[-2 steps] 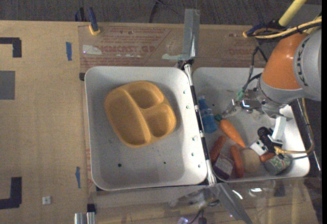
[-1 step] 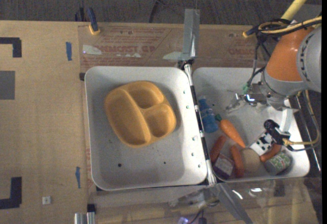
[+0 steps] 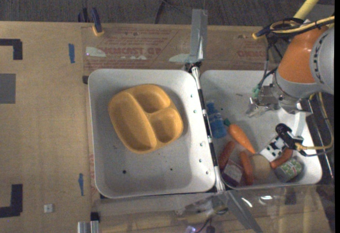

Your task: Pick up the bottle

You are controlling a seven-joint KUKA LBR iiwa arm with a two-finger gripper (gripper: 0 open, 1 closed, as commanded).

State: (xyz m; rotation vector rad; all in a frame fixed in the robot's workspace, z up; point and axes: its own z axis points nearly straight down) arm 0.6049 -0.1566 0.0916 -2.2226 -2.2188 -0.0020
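Scanning from the left, the left bin (image 3: 106,173) carries a yellow divided plate (image 3: 145,117), which plays no part in the task. The bottle (image 3: 215,120), clear blue, lies flat at the left wall of the right bin (image 3: 234,84), just left of a carrot (image 3: 241,138) and other toy food. The gripper (image 3: 258,105) hangs right of the bottle, well apart from it, holding nothing; whether it is released or clenched cannot be told. By this evidence, approach, grasp and lift all remain.

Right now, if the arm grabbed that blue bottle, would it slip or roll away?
Probably it could roll: the bottle lies on its side against the right bin's wall. It looks like clear plastic, so likely light and a bit slippery. The carrot close beside it might get nudged.
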